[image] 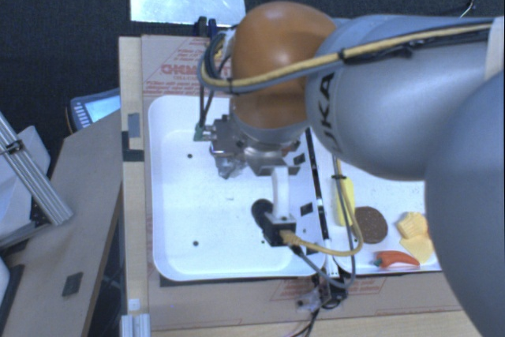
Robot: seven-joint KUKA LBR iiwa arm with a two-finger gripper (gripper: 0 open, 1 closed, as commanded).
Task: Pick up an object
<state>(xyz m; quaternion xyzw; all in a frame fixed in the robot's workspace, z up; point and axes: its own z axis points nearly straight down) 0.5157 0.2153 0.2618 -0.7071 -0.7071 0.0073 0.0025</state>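
Camera view, looking down at a slant on the table (132, 193) and its two white bins. The arm (394, 91) reaches in from the right of the frame and covers much of the upper right. Its orange band (272, 51) sits at top centre, and below it the gripper (241, 158) hangs over the upper middle of the left bin (181, 201), above bare white floor. Whether the jaws are spread or closed cannot be told, since the wrist hides them from above; nothing is seen held between them. The things open to picking lie in the right bin (387, 197), at the lower right of the frame: a brown disc (371, 223), just right of it yellow pieces (412, 226), and below these, near the bin's front rim, an orange-red piece (394, 258). All are well apart from the gripper, across the wall between the two bins. Judged from this layout, the step in hand is the approach, with no grasp made and the task at its start. The next move calls for a target: the gripper would need to travel toward the lower right, centre over one piece, and descend with the jaws wide enough to straddle it. The disc lies flat and may offer little edge to pinch. The yellow pieces lie close together, so a grasp there risks catching both.
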